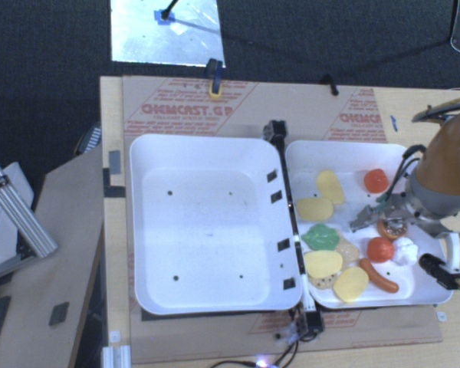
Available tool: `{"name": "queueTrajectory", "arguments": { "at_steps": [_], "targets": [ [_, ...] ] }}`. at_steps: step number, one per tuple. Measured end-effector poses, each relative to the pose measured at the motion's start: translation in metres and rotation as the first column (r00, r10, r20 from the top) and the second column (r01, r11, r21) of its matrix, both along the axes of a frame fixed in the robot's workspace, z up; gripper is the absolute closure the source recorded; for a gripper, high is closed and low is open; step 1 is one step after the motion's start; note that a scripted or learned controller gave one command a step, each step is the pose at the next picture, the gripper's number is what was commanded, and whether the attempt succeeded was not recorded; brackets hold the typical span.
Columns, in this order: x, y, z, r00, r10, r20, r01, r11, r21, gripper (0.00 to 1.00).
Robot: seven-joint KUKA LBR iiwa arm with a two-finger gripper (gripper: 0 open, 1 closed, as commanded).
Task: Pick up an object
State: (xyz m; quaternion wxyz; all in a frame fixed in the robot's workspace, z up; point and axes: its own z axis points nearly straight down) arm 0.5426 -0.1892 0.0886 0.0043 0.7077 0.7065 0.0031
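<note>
The gripper [389, 225] is down in the right bin [353, 156], near its right edge, but I cannot tell how it is set. A red ball [380, 249] lies just beside it, another [376, 180] toward the far edge. Yellow pieces [323, 264], a green one [320, 237] and a sausage [379, 277] crowd the near-left area. The left bin [207, 221] sits alongside.
</note>
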Motion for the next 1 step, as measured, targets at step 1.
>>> {"name": "queueTrajectory", "arguments": {
  "at_steps": [1],
  "targets": [
    [0.0505,0.0595,-0.0017,1.000,0.010,-0.002,-0.010,1.000,-0.001,0.00]
  ]
}}
